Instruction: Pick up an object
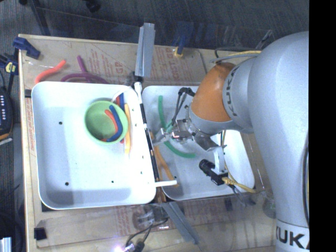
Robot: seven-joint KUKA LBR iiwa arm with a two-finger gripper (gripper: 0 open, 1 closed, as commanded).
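Two white bins were seen side by side: the left bin (63, 172) and, across the divider, the right bin (194, 185), largely covered by the arm (273, 114). One green bowl (106, 121) lay in the left bin with red, blue and yellow strips crowded on and beside it, their number hard to establish. One gripper (170, 135) was lowered near the right bin's left wall beside a green curved strip (178, 150); its state could not be determined.
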